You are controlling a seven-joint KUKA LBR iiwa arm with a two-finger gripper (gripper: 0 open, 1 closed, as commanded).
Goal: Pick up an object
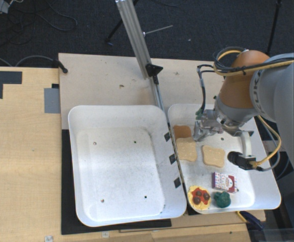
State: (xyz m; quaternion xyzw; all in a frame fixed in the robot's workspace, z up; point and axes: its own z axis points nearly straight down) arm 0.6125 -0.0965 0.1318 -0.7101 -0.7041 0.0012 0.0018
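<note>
In the right bin (268, 195) lie a brown bread-like piece (182, 131), a pale tan slice (187, 150), a yellow toast slice (213, 156), a small purple-and-white packet (223, 181), a yellow disc with red spots (199, 196) and a green lump (222, 199). My gripper (202, 131) hangs low over the bin's upper part, just right of the brown piece and above the two slices. I see nothing between its fingers.
The left bin (81, 120) lies beside the right one, with black clips along the shared wall (170, 147). A slanted aluminium bar (136, 37) rises behind the bins. The grey arm with its orange band (242, 79) covers the right bin's upper right.
</note>
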